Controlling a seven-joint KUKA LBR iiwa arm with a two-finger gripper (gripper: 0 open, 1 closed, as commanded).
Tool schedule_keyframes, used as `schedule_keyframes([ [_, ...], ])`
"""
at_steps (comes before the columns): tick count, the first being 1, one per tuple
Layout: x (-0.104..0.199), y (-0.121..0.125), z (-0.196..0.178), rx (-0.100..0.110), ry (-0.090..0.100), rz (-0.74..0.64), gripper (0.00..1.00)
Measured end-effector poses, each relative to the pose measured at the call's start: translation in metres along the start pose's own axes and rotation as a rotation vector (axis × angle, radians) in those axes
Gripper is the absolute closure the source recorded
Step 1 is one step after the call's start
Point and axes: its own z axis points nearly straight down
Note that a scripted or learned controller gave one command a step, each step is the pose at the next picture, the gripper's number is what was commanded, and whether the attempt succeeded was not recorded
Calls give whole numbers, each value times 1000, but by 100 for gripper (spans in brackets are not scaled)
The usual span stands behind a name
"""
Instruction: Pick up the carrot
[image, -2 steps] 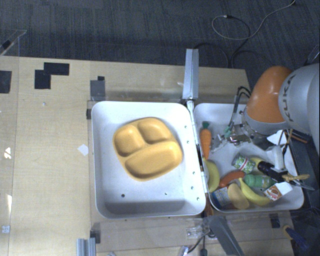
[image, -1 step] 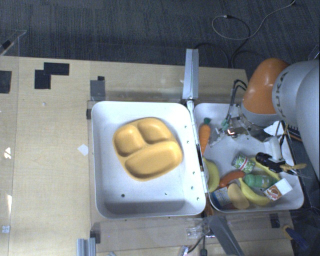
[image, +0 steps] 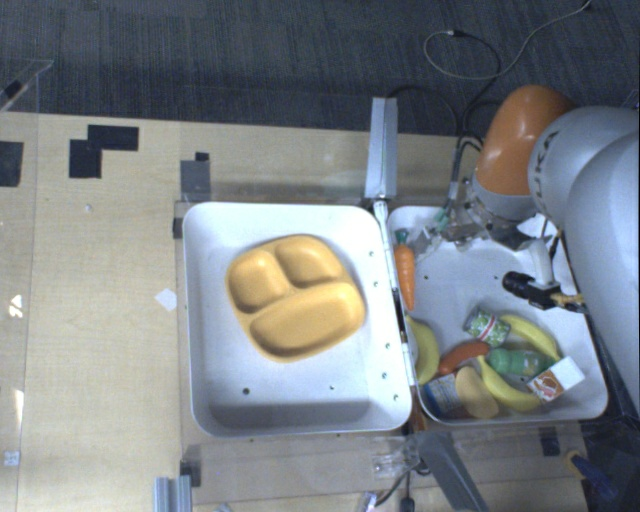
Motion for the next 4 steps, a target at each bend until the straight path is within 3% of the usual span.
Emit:
schedule_keyframes([
  [1, 2, 4, -12, -10, 1, -5, 100],
  [2, -13, -1, 0, -3, 4, 163, 100],
  [3, -13, -1, 1, -3, 4, 164, 0],
  [4, 7, -19, 1, -2, 5, 567, 0],
])
